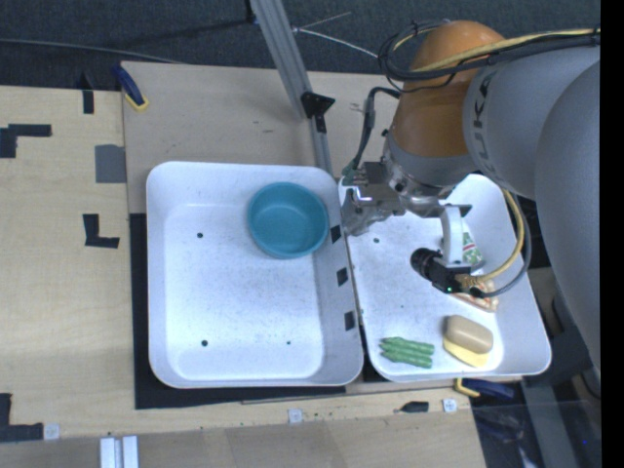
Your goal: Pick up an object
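My gripper (363,210) hangs low over the near-left corner of the right bin (390,291), close to the wall between the two bins, with nothing seen in it. A round blue bowl (286,219) stands in the left bin (195,291), just left of the gripper across that wall. In the right bin lie a green bunch of pods (407,351), a yellow-beige sponge block (468,339), a small white item with green and red print (469,250) and a tan sliver (481,302). The arm hides part of the right bin's back.
A slanted grey metal bar (288,57) crosses the bench behind the bins and ends near the gripper. The bins sit on a black mat (139,310). Black tape marks (96,230) dot the bench at the left.
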`<state>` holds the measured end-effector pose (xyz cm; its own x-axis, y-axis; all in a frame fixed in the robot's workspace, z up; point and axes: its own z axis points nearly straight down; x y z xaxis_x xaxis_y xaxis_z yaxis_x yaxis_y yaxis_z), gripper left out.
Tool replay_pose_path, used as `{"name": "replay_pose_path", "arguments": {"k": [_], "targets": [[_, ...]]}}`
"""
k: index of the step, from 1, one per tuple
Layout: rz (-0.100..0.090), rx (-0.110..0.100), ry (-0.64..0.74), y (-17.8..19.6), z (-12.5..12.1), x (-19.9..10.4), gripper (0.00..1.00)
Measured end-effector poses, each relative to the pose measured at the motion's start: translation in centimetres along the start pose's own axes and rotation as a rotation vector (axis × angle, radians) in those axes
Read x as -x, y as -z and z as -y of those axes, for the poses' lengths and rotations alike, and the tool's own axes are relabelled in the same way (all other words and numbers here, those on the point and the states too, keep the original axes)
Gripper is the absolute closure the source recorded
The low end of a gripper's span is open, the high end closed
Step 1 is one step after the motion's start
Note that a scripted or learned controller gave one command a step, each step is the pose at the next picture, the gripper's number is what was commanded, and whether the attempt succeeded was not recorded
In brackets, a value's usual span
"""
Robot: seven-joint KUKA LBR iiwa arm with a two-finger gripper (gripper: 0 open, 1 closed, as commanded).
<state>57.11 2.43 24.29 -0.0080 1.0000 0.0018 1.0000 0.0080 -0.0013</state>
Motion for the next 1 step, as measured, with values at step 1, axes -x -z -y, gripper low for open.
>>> {"name": "replay_pose_path", "arguments": {"k": [1], "targets": [[0.002,-0.003,-0.002,-1.85,0.25,-4.98,1.00]]}}
